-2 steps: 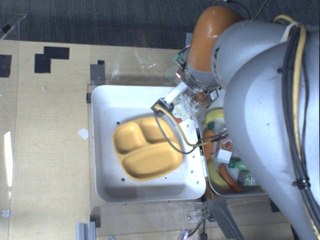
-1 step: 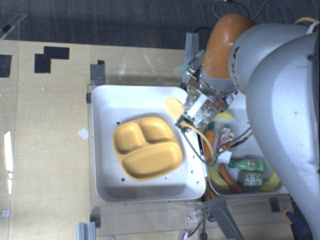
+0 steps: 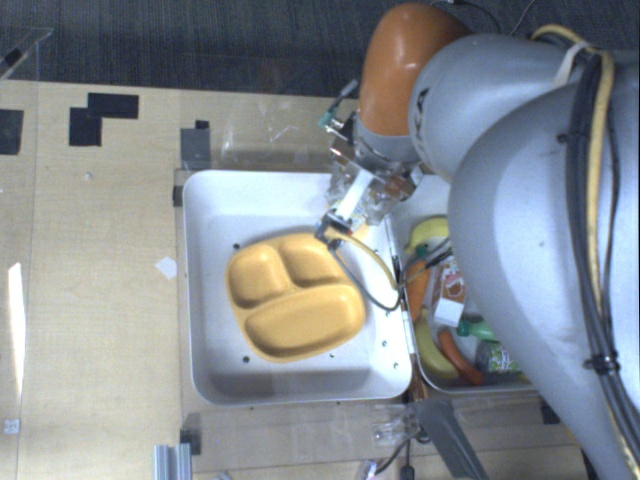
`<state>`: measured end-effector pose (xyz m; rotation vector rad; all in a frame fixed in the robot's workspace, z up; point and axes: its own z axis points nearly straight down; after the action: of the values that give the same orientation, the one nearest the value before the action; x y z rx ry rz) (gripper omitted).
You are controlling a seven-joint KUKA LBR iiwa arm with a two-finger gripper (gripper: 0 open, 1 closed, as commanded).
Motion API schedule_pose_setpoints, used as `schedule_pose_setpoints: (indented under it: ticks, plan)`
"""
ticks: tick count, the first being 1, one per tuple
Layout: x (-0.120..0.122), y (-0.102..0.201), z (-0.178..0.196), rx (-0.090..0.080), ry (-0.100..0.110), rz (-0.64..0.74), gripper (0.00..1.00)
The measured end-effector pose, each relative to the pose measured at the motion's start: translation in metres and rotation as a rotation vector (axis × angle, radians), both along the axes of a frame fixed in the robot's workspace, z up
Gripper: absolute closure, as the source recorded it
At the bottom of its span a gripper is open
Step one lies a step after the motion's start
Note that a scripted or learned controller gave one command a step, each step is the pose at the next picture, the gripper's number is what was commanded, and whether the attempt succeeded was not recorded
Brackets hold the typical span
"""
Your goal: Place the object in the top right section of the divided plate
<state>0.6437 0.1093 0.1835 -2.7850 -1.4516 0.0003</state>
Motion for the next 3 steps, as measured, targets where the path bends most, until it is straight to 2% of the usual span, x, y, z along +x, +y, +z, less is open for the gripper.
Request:
schedule_pose_setpoints:
  ticks: [1,2,3]
  plan:
    - [0.0,0.0,0.0,0.0,0.0,0.0,0.0]
    - [0.001,0.001,0.01,0.001,0.0,0.005,1.0]
    - [-0.004,-0.037,0.0,-0.001,0.0,0.012,1.0]
